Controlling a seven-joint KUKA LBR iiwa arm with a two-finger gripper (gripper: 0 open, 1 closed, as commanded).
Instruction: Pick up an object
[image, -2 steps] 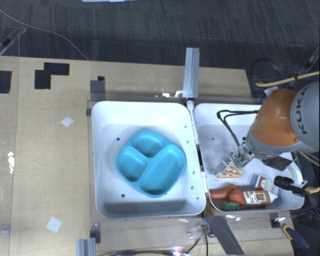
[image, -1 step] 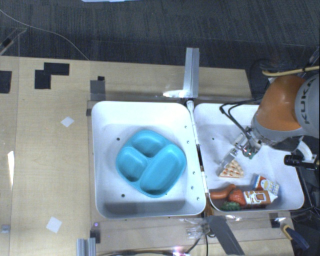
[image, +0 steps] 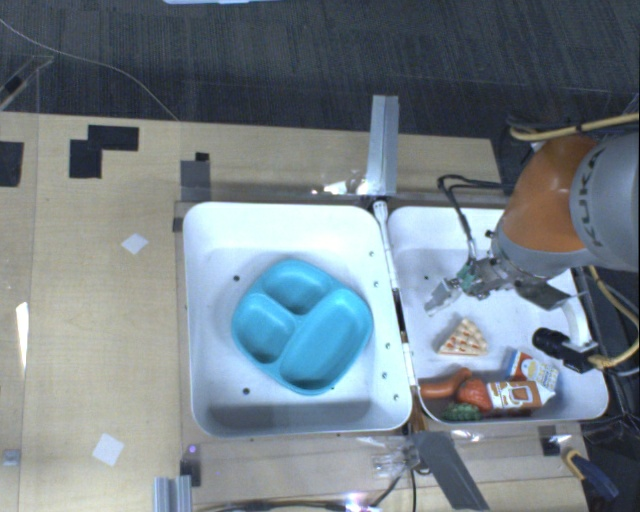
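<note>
Reaching in from the right over the right bin (image: 420, 262), the grey, orange-banded arm (image: 565, 200) angles its claw (image: 447, 291) down-left, its spread impossible to tell and nothing seen between its tips, hanging just above the waffle wedge (image: 463, 340), with a carton (image: 512, 395) and sausage (image: 444, 384) nearer the front wall.

No legible text, brand, number or sign is found. The small carton (image: 512, 394) lying at the near edge of the right bin (image: 425, 250) carries a printed orange and white label, but its print is too small and blurred to read. The black patches (image: 102, 147) on the desk (image: 90, 330) bear no characters.
</note>
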